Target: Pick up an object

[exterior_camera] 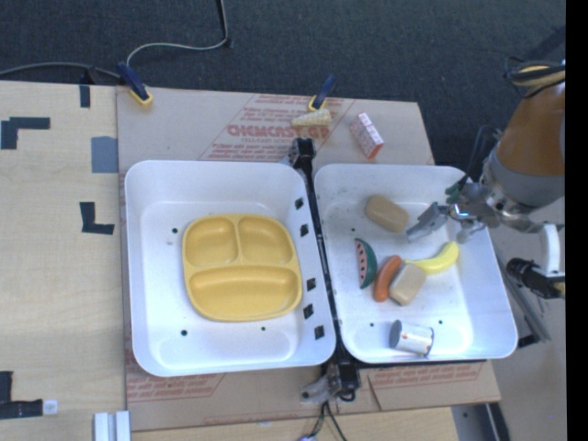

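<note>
Camera view: pincer (439, 226) above banana (439, 259).

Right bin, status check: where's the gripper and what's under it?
Gripper open, over right bin, holding nothing. Banana just below it, potato to its left. Nothing blocking.

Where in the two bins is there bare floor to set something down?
Left bin: bare strips around the yellow tray, widest in front of it. Right bin: bare back-left corner behind the potato, and front-left beside the can. Crowded mid-bin: watermelon, carrot, banana, hand.
</note>
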You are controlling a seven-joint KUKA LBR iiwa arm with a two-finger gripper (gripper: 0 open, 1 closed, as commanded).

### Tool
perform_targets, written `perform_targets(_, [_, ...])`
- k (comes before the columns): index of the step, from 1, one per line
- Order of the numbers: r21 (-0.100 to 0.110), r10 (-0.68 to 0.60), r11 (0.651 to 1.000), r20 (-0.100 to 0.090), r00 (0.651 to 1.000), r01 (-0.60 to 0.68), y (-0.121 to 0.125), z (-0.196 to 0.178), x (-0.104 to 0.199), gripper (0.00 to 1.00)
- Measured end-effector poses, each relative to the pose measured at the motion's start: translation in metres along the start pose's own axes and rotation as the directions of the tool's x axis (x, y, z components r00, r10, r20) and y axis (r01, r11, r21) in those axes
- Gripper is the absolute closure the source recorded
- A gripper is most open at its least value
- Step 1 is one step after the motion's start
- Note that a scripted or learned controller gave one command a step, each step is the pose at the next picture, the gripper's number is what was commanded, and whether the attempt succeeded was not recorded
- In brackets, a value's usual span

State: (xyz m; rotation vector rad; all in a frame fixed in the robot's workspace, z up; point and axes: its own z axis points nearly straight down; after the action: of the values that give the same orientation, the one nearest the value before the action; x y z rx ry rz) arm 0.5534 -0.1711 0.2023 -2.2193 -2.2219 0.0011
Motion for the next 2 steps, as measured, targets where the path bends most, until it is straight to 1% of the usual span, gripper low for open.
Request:
perform_targets(1, [-0.005, 0.000, 1.000, 0.001, 1.000, 0.000, 0.0120, 0.1157, 0.0189, 0.00])
perform_targets(2, [-0.007, 0.001, 1.000, 0.004, 1.000, -0.001, 0.0121, 0.1060, 0.0176, 1.00])
